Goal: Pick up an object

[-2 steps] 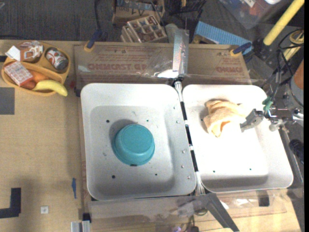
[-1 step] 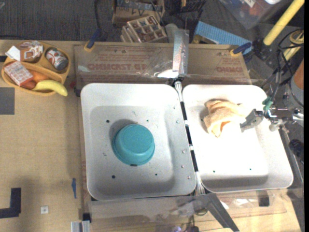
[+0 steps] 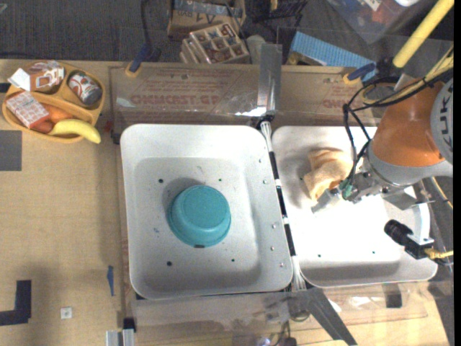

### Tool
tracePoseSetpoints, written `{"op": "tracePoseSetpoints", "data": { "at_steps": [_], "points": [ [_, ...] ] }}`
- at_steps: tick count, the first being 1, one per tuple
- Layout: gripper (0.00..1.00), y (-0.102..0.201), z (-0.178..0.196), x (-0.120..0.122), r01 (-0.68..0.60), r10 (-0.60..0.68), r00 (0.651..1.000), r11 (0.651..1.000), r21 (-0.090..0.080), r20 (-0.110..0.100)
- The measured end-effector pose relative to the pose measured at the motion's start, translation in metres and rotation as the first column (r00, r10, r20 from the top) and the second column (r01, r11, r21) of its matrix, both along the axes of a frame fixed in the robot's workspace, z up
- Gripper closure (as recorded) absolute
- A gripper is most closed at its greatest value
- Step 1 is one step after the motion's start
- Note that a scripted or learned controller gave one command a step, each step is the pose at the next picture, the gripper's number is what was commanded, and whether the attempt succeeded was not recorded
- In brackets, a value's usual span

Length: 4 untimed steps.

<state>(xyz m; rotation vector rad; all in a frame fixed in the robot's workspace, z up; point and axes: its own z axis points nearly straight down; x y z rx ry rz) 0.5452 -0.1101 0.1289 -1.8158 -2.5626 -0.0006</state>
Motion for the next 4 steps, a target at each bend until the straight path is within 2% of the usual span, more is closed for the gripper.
{"op": "tracePoseSetpoints", "data": {
  "at_steps": [1,2,3,4],
  "points": [
    [0.0,-0.003,-0.038,0.072,-0.156,0.156,0.988,0.988,-0.005,0.011],
    [0.0,0.002,-0.037,0.071,-0.081,0.081,0.997,0.997,-0.005,0.015],
    [0.0,0.03,0.057,0.056,-0.188,0.188,0.982,0.982,-0.002,0.005],
    [0.0,0.07,0.057,0.022,-0.389,0.389,0.921,0.921,0.0,0.001]
  ]
}}
